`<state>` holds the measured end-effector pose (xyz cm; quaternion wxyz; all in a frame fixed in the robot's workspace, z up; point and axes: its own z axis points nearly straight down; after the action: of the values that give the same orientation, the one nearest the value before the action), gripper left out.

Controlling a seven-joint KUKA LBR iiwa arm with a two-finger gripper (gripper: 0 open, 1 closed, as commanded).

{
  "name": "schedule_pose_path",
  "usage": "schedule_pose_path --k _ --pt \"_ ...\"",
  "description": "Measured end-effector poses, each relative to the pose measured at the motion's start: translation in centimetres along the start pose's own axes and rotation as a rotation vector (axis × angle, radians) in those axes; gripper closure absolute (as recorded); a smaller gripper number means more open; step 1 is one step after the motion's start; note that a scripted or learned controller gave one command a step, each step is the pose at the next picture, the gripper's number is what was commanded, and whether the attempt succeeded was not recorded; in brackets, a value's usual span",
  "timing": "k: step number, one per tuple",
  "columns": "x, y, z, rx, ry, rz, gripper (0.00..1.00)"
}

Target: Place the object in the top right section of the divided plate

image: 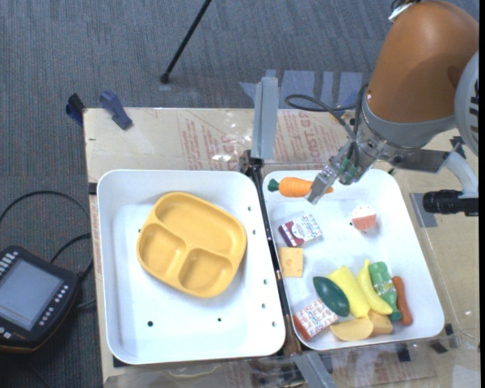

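A yellow divided plate (192,243) lies in the left bin (121,314), with one large section and two smaller ones, all bare. An orange toy carrot (293,187) with a green top lies at the far left corner of the right bin (412,241). My gripper (318,193) hangs low over the carrot's right end, pointing down and to the left. From this angle nothing is visibly held in it.
The right bin also holds a purple-and-white carton (300,231), a cheese wedge (290,261), a pink-and-white cake piece (364,219), and a front cluster with a dark green vegetable (331,295), a banana (356,289) and a red-and-white box (314,318). A raised rim divides the bins.
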<state>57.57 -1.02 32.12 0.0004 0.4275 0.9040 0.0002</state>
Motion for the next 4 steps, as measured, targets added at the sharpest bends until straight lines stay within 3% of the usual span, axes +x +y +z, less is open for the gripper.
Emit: schedule_pose_path --k 1,2,3,4 --pt "3.3 8.1 -2.9 0.000 0.001 -0.394 1.00" --pt "8.1 10.4 -6.1 -0.003 -0.002 -0.676 1.00" --pt "14.5 14.9 -3.1 0.000 0.002 -0.933 1.00" --pt "16.4 20.0 -8.8 -0.006 -0.003 -1.350 1.00"
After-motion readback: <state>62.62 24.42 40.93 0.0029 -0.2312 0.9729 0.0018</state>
